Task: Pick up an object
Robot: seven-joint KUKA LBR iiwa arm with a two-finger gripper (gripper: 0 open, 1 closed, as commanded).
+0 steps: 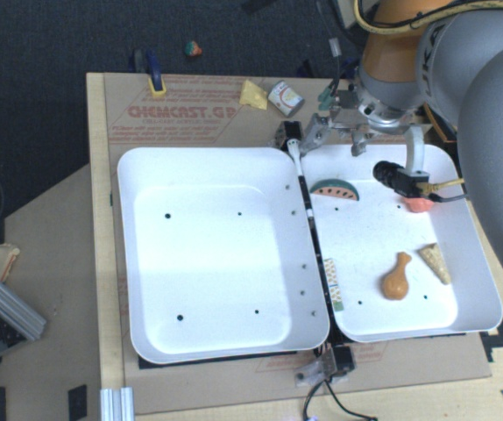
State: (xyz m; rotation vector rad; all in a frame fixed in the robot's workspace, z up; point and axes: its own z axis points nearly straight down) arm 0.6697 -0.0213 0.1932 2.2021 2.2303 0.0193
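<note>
While end effector [357,139] state unclear, right bin [471,261] with watermelon slice [335,190], drumstick [397,279], cone [436,263].

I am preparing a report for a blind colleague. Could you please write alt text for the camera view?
A grey robot arm with an orange band reaches from the right over the far end of the right bin, which holds a watermelon slice, a drumstick, a cone and a pink piece. The left bin sits beside it on a cardboard sheet.
</note>
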